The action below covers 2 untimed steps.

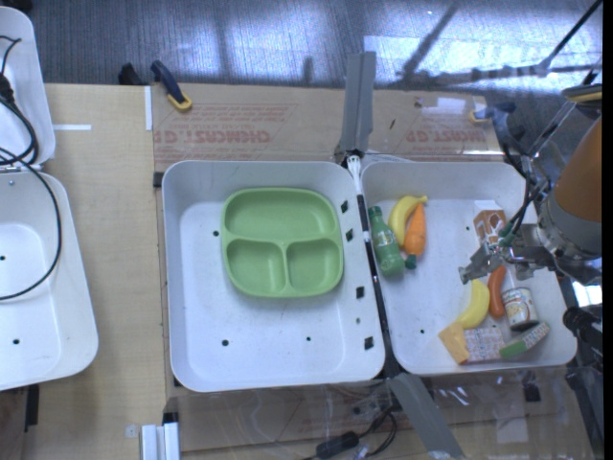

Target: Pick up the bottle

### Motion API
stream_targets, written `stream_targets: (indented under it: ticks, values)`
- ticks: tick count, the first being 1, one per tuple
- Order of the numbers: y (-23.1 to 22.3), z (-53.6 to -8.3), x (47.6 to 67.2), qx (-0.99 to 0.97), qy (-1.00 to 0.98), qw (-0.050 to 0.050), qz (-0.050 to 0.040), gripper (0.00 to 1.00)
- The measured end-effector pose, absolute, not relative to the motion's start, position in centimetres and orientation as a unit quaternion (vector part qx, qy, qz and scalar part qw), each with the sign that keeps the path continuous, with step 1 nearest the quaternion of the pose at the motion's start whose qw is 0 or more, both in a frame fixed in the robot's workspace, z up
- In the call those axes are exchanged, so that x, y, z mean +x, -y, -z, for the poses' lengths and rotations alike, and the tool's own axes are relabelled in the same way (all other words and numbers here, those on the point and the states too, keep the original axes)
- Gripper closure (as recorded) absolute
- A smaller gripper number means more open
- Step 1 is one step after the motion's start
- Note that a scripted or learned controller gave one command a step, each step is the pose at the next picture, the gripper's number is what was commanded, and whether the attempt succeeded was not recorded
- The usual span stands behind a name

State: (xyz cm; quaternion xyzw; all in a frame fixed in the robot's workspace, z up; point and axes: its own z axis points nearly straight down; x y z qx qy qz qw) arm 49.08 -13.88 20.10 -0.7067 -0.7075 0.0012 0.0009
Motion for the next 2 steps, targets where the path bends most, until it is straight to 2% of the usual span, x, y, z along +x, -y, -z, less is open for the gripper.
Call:
stream_targets:
  ticks: [1,2]
  values:
    - [5.28,-26.8,47.82,-0.748,0.664,0.0,-0.0012,0.0]
    - [5.38,-27.59,47.87,-0.748,0.664,0.0,-0.0027,1.0]
